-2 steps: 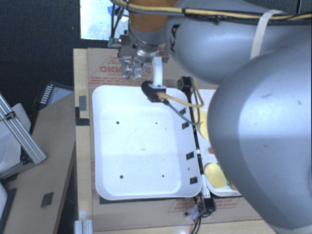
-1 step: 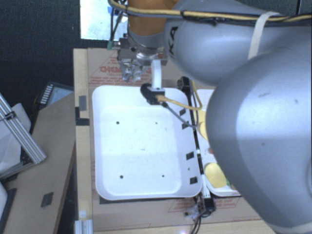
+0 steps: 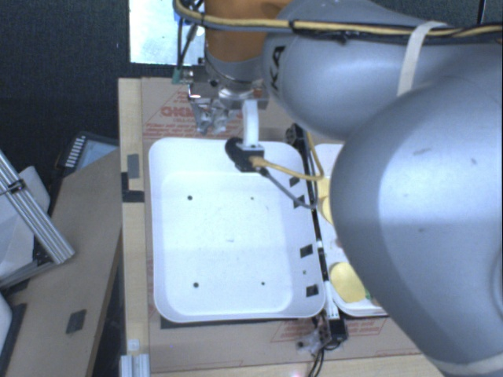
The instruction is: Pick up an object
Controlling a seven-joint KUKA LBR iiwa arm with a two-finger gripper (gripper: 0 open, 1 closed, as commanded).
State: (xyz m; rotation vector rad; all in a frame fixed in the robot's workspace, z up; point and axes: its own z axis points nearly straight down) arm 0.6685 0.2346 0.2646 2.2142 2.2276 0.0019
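Observation:
My gripper (image 3: 210, 118) hangs over the brown bench surface just beyond the far rim of the left white bin (image 3: 169, 210), with nothing seen in it. A yellow rounded object (image 3: 346, 282) lies in the near left part of the right bin (image 3: 361, 311). My grey arm hides most of the right bin.
My bulky arm fills the upper right and reaches across to the far edge of the left bin. A divider with black clips (image 3: 314, 246) runs between the two bins. An aluminium frame (image 3: 31, 218) stands off the bench at the left.

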